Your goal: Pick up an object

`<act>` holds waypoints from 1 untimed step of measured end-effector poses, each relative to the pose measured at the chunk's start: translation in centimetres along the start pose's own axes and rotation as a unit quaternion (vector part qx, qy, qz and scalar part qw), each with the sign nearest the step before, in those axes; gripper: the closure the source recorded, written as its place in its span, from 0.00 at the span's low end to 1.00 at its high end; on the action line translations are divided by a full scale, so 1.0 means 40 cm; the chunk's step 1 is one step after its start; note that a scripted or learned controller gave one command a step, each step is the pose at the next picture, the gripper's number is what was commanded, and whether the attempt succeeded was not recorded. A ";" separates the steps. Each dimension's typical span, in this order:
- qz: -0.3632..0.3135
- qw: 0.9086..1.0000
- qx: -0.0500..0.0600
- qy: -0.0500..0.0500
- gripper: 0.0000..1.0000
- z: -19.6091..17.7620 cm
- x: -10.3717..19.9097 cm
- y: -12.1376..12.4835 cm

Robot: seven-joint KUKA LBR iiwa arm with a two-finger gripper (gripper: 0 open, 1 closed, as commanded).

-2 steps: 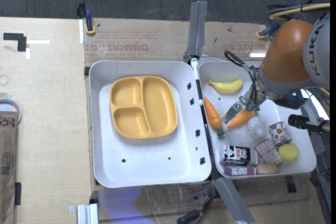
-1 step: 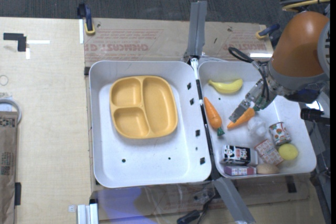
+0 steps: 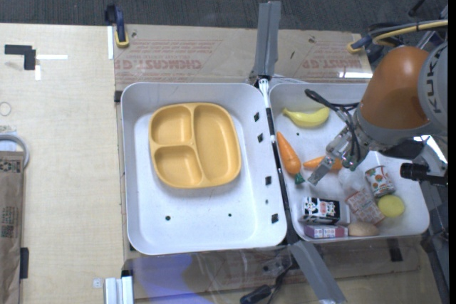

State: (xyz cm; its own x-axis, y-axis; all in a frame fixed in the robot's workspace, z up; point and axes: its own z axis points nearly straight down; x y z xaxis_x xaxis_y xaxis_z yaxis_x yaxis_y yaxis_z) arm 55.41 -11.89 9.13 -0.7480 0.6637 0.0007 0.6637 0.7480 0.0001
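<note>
A grey arm with an orange band reached in from the right over the right-hand bin (image 3: 420, 221), one of two shallow white bins side by side. Its gripper (image 3: 322, 173) hung low among a scatter of toy food, and I could not tell whether it gripped anything.

The nearest object was a small orange carrot piece (image 3: 314, 163), touching or just under the gripper's tip. It looked like hollow plastic play food: light, stiff and smooth, so probably slippery. A grip across its narrow middle seemed safest, since the tapered ends would likely squirt out.

Just left of the gripper lay a larger carrot (image 3: 288, 154), pointing roughly toward the bin's near edge. Beyond the gripper, toward the far wall, lay a yellow banana (image 3: 307, 117). Close in front of the gripper sat a small black-and-white carton (image 3: 320, 208) with a purple box (image 3: 325, 231) beside it. To the right were a small printed can (image 3: 379, 181), a crinkly packet (image 3: 363, 208) and a yellow lemon-like ball (image 3: 391, 206).

Well left of the gripper, the other bin (image 3: 142, 224) held a yellow divided plate (image 3: 194, 144).

The letters "KU" showed on the arm at the right edge. The cardboard (image 3: 185, 53) behind the bins carried faint red print, too pale to read surely. The print on the can and carton was too small to read.
</note>
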 end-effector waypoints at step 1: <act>0.003 1.000 -0.001 0.000 1.00 -0.023 -0.003 -0.001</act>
State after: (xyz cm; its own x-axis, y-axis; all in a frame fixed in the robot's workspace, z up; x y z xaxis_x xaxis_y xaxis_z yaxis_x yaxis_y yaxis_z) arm 55.46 -12.01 10.03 -0.7439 0.6682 0.0003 0.6682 0.7439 0.0017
